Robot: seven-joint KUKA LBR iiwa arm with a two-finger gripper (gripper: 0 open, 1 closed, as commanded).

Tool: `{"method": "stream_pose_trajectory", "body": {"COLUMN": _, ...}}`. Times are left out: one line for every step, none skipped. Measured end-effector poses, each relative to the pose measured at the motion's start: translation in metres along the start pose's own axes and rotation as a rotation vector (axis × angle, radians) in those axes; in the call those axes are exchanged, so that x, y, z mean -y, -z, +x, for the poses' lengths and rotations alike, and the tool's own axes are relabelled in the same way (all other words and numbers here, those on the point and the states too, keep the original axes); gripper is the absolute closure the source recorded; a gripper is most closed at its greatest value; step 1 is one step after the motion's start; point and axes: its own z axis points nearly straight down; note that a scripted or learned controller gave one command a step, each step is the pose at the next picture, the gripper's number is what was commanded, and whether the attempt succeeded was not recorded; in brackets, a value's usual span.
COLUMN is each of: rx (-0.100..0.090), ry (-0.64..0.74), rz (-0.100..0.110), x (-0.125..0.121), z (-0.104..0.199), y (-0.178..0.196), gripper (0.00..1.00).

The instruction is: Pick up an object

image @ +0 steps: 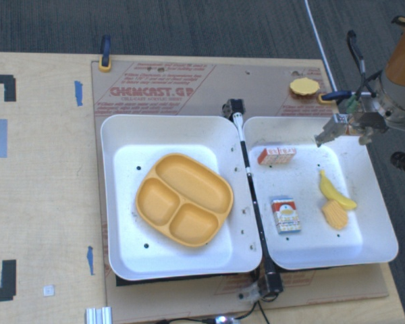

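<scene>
You see the gripper (331, 135) over the far right corner of the right bin (378, 248). That bin holds a banana (335, 190), a ridged orange piece (335, 215) touching it, and two small cartons (277, 156) (286, 215). The left bin (115, 181) carries a divided yellow plate (183, 199).

From my seat the arm (399, 59) is cut off by the right edge, just its orange band and wrist visible. I can't tell how the gripper (337, 130) stands. Print on both small cartons (277, 156) (286, 216) is too small to read.
</scene>
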Motion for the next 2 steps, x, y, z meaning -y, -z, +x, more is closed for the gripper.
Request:
{"method": "stream_pose_trajectory", "body": {"rx": 0.002, "ry": 0.000, "rz": -0.004, "x": -0.015, "z": -0.005, "y": -0.147, "gripper": 0.00}}
{"method": "stream_pose_trajectory", "body": {"rx": -0.001, "ry": 0.001, "rz": -0.001, "x": 0.029, "z": 0.049, "y": -0.147, "gripper": 0.00}}
